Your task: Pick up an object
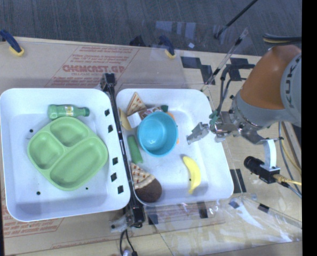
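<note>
Camera view from above and at a slant shows a worktop (pixel 68 63) bearing two shallow white bins side by side. The left bin (pixel 9 159) holds a green divided plate (pixel 68 152) and, just beyond its far edge, a small green bottle (pixel 68 111) lying on its side. The right bin (pixel 217 164) holds a blue bowl (pixel 157 134), a yellow banana (pixel 192 173), a green stick-shaped item (pixel 135 149) lying left of the bowl, waffle-patterned wedges (pixel 135 104) at the far left corner, and a brown rounded item (pixel 148 190) at the near left corner.

The grey arm, with its orange band (pixel 265 81), reaches in from the right. Its end effector (pixel 197 133) hangs over the right half of the right bin, just right of the blue bowl. Nothing is visible between its fingers. Whether they are spread or closed cannot be told, since they show as one small grey shape.

No single object is named by the task. Judging by position, the banana is a likely candidate: it lies toward the near side of the end effector, slightly left of the bin's right wall. Its long axis runs roughly near to far, with a gentle curve. The bowl is about as close, to the left.

How high the end effector hangs above the bin floor is hard to judge. The items crowded behind the bowl overlap and are hard to identify.
</note>
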Tool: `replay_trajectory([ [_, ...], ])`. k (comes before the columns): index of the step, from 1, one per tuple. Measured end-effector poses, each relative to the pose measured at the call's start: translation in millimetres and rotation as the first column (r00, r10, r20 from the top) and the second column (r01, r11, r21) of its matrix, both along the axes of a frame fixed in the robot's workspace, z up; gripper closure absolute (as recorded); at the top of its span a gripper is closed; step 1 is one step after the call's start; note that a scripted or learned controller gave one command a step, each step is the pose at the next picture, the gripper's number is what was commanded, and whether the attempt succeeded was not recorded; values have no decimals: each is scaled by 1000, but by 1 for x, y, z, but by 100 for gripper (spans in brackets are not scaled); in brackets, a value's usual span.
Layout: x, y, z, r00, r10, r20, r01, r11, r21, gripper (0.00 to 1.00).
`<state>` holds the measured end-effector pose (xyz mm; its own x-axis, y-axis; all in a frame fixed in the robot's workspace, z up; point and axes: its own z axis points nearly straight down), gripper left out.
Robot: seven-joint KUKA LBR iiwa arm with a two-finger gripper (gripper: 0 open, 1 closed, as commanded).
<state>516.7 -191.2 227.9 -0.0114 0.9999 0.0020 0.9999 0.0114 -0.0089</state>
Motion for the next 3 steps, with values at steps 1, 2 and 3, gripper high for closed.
replay_trajectory([
  [1,0,-16,-136,994,105,5,-105,994,-2,0],
  [2,-1,-16,-127,993,116,-2,-116,993,-1,100],
  [3,0,24,2,1000,15,11,-15,1000,-3,100],
])
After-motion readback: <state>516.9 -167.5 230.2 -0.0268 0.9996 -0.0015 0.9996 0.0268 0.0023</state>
